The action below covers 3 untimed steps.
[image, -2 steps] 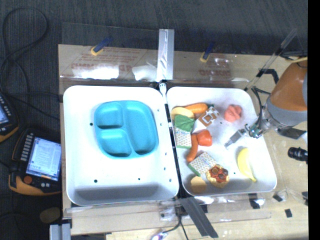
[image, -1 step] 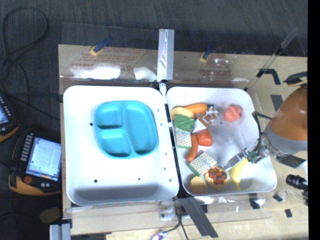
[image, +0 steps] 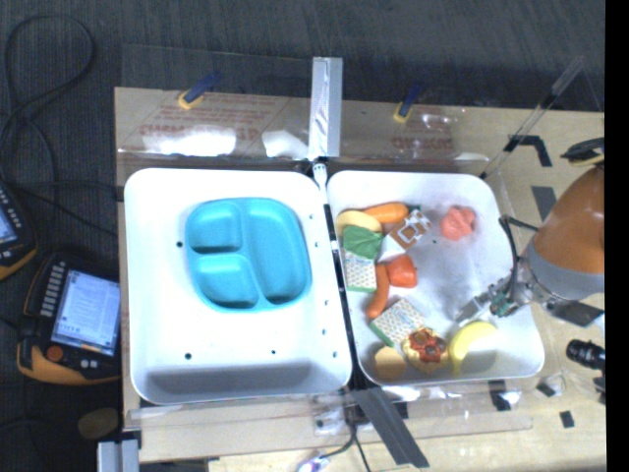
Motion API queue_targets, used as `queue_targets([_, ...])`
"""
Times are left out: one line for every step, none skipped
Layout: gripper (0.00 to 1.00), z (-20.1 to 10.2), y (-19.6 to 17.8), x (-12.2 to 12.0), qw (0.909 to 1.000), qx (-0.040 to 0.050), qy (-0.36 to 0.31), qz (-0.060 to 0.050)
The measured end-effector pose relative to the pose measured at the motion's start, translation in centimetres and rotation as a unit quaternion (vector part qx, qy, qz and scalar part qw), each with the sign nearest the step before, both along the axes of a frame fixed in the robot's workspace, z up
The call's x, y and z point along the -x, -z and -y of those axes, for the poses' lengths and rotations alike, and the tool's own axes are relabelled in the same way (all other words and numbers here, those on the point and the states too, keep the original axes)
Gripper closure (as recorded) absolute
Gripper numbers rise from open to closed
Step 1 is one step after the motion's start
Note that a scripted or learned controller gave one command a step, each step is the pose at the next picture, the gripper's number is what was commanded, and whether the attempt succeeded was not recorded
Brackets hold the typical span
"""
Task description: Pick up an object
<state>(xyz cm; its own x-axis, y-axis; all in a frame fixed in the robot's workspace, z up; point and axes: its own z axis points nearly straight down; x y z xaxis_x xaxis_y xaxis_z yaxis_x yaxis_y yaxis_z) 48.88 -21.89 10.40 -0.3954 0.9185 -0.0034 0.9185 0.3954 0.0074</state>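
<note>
Two white bins side by side; gripper low over the right bin's near right part.

Left bin: one blue three-compartment tray, lying flat, nothing in its wells. Right bin: a heap of toy food. At far left, one orange carrot, long axis left to right, beside a yellow piece and a green one. At far right, one pink lump. Mid-bin, one red piece. Near edge: one checkered wafer, one round red-and-yellow toy, one yellow lemon-like fruit just beside the gripper. Fingers: spread not readable, nothing seen between them. Orange band at right.
</note>
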Motion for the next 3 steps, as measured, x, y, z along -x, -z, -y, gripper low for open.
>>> queue_targets([1.00,0.5,-21.2,0.4,0.9979,0.0017,-0.065,-0.003])
queue_targets([1.00,0.4,-14.3,0.4,0.9961,0.0001,0.088,-0.005])
queue_targets([1.00,0.5,-13.9,0.5,0.9983,0.0013,0.058,-0.005])
